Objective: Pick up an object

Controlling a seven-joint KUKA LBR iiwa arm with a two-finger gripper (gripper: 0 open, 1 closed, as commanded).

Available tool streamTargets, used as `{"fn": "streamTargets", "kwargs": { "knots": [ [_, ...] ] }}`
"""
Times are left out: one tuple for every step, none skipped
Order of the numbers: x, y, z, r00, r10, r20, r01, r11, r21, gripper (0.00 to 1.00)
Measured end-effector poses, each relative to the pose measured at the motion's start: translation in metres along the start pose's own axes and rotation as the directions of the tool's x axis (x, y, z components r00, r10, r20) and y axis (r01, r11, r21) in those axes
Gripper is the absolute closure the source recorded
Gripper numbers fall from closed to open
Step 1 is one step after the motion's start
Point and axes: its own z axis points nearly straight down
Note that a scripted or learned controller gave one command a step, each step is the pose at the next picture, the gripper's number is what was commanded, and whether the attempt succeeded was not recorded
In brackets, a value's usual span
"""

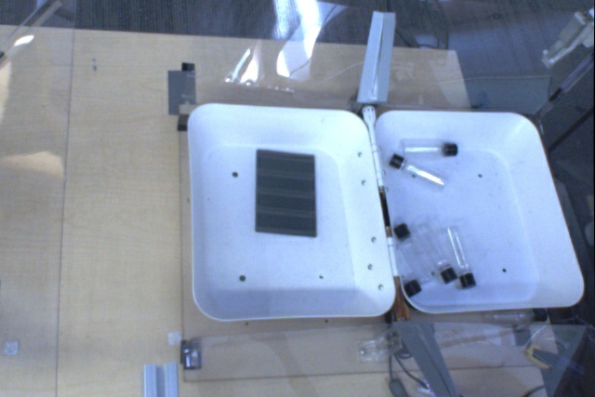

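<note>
**Two bins loaded, vials on the right**

You are looking down on a wooden desk with two shallow white bins side by side. Take the left bin as your landmark: a dark ribbed rectangular pad lies flat near its middle.

Just right of that bin, touching along the shared edge, sits the right bin. It holds several clear vials with black caps. One capped vial lies toward the far side, with another vial just beside it at a slant. A clear tube lies toward the near side among loose black caps; their exact count is hard to make out through the glare.

The end effector's state cannot be told.
</note>
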Motion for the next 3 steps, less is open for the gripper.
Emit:
{"fn": "streamTargets", "kwargs": {
  "knots": [
    [0.001,0.003,-0.013,1.000,-0.006,0.009,0.006,1.000,-0.010,1.00],
    [0.001,0.003,-0.013,1.000,-0.007,0.008,0.007,1.000,-0.009,0.00],
    [0.001,0.005,-0.027,1.000,-0.012,0.018,0.013,1.000,-0.019,1.00]
  ]
}}
